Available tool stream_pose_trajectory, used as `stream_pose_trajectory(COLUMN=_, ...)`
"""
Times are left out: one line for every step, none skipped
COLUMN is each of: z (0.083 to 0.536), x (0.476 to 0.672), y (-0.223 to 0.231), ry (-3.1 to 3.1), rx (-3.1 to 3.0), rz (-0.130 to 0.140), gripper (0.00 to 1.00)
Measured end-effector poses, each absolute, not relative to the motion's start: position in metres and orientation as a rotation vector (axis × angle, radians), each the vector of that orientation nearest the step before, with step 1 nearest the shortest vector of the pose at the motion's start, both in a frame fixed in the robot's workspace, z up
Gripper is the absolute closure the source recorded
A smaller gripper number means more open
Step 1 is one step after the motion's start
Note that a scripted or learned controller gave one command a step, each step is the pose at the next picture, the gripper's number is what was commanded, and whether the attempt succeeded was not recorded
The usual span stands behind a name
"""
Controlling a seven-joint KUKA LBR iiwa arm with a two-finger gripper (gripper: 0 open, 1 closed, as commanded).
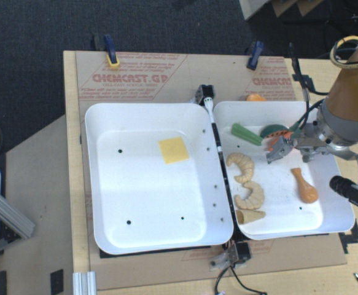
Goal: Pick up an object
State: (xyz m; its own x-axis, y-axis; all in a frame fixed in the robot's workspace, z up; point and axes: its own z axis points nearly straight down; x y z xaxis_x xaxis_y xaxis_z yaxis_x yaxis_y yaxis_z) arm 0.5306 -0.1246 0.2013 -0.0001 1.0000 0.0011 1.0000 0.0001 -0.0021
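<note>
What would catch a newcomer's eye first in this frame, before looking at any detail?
Probably the yellow square, lying alone in the left bin. Next, the grey and orange arm reaching in from the right, its gripper over the upper part of the right bin, near the green stick. That bin looks crowded by contrast, with pale shrimp-like pieces near its left wall and an orange drumstick-shaped piece to the right.

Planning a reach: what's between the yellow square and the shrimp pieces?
In the camera view, the bins' adjoining rims lie between the yellow square and the shrimp pieces.
</note>
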Motion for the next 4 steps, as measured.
stream_pose_trajectory(z=0.118, x=0.494, y=-0.097, ry=-2.213, rx=-2.213, rz=0.008, gripper=0.00)
stream_pose_trajectory(z=0.082, x=0.496, y=-0.091, ry=-2.216, rx=-2.219, rz=0.004, gripper=0.00)
stream_pose_trajectory(z=0.095, x=0.496, y=-0.092, ry=-2.219, rx=-2.224, rz=0.000, gripper=1.00)
stream_pose_trajectory(z=0.192, x=0.622, y=-0.015, ry=-2.245, rx=-2.217, rz=-0.025, gripper=1.00)
